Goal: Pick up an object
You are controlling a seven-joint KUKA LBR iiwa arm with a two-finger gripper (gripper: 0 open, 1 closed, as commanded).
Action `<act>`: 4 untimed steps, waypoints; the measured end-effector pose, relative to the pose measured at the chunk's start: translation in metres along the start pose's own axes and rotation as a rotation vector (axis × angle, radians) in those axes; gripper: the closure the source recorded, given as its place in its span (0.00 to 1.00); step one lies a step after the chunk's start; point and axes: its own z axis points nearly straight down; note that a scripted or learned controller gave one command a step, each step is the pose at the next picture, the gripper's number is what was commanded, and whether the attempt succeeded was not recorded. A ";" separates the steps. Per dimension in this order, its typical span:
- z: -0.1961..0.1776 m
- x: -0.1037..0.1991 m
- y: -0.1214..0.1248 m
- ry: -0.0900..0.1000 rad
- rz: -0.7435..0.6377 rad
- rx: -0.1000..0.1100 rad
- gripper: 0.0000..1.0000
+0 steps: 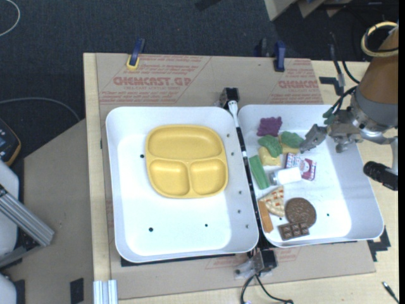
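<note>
My gripper (328, 138) hovers over the upper right part of the right bin (354, 195), fingers spread and nothing between them. Its left finger (312, 138) is just right of a green toy piece (292, 138). Small toy foods lie along the bin's left side: a purple piece (269, 126), a green leafy piece (272, 145), a long green piece (256, 170), a white and red packet (303, 167), a pizza slice (274, 201), a round brown cookie (300, 210) and a chocolate bar (294, 230).
The left bin (126, 201) holds a yellow divided tray (186, 159). A black divider strip (239, 138) runs between the bins. The grey and orange arm (380, 81) comes in from the right. Blue and yellow clamps sit at the board's far edge.
</note>
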 end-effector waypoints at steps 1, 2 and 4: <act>-0.008 0.000 0.003 -0.003 -0.003 -0.015 0.00; 0.037 0.000 -0.004 0.000 -0.002 -0.007 0.00; 0.105 0.000 0.005 -0.001 -0.003 -0.010 0.00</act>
